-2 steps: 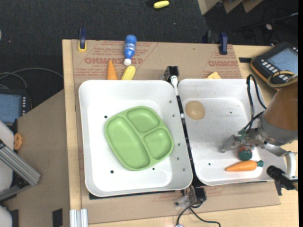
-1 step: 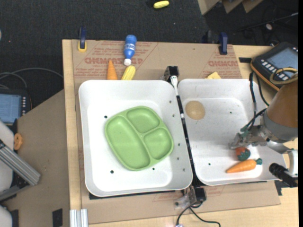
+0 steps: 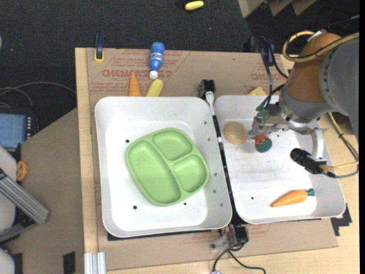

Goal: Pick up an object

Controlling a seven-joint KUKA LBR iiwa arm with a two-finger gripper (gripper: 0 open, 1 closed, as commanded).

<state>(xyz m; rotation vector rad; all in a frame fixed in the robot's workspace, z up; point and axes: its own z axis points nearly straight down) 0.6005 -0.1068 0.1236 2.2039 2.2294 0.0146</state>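
Cardboard bench [image 3: 188, 61] bears two white bins [image 3: 148, 110] over dark floor [image 3: 51, 16].

Reaches in from the right, arm [image 3: 319, 79] bent downward, gripper [image 3: 263, 131] low, pointing down.

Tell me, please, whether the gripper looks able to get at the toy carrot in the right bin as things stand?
Probably yes: the toy carrot lies alone near the right bin's front edge, nothing on top, and the gripper hangs in the same bin.
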